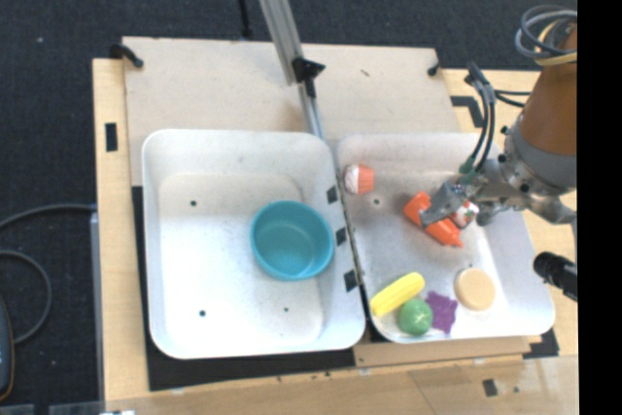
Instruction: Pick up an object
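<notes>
At the near edge of the right bin (505, 321) lie a green ball (415, 317), a purple toy (443, 310), a yellow corn cob (397, 293) and a tan disc (475, 289). Farther in, the gripper (455, 206) sits low over an orange toy (433, 218), touching it, though whether its grip is wide, narrow or clasping cannot be told. Beyond lie a small orange-and-white ball (359, 178) by the divider and a blue bowl (292, 240) in the left bin (185, 160).
</notes>
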Motion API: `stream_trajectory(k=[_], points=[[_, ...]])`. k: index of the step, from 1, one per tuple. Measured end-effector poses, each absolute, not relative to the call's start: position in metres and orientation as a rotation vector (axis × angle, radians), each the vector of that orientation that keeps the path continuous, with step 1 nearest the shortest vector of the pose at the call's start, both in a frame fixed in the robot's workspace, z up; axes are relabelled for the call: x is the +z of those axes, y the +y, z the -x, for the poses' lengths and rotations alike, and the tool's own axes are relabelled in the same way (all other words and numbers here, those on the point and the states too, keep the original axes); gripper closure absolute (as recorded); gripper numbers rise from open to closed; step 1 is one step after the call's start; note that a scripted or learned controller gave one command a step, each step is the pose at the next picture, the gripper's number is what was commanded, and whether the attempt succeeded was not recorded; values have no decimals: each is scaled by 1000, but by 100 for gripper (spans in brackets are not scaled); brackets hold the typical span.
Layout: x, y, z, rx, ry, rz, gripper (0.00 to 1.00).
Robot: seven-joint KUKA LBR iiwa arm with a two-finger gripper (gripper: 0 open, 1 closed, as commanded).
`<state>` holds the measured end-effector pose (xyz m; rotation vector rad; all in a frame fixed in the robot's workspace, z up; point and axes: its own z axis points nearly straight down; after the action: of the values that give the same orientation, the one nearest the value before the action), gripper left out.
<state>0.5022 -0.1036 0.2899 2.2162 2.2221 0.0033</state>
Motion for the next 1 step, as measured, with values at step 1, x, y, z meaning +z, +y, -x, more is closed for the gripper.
stream_trajectory(k=[1], points=[[290,-104,-502,3,2220,-2218,0]])
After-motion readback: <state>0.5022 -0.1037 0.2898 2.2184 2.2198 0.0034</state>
